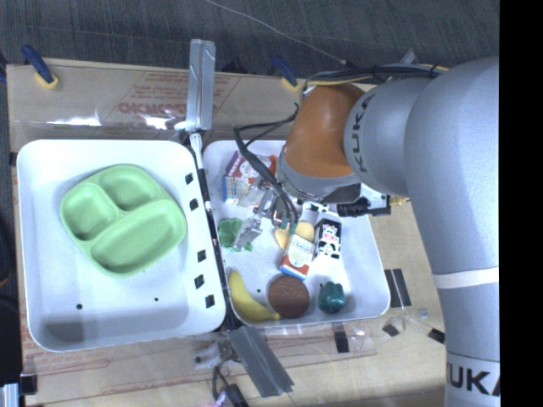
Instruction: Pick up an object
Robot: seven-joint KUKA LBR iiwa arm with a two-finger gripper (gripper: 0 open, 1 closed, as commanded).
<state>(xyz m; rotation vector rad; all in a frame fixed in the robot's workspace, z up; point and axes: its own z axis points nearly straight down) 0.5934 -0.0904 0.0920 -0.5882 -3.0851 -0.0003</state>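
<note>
- Grey arm (441, 168) with orange band (321, 134) reaching in from 3 o'clock, wrist over the right bin (366, 253).
- Tool (254, 223) hanging low over that bin's left half, metal fingers (249, 234) pointing toward 7 o'clock; impossible to tell how far apart, and nothing seen held between them.
- Just beside the fingertips, at their 8 o'clock: a green object (227, 231) against the bin's left wall.
- At the tool's 4 o'clock: an orange-and-white carton (299, 253), with a black-and-white cow-print carton (328, 241) touching its right side.
- Along the bin's near edge, from 7 toward 5 o'clock: banana (246, 299), brown round object (289, 295), dark teal pepper-like object (333, 296).
- At the tool's 12 o'clock: a red-and-white packet (240, 179), partly hidden by cables.
- Left bin (51, 312) at 9 o'clock, holding a green divided plate (123, 217).
- Both bins resting on the desk (102, 91).
</note>
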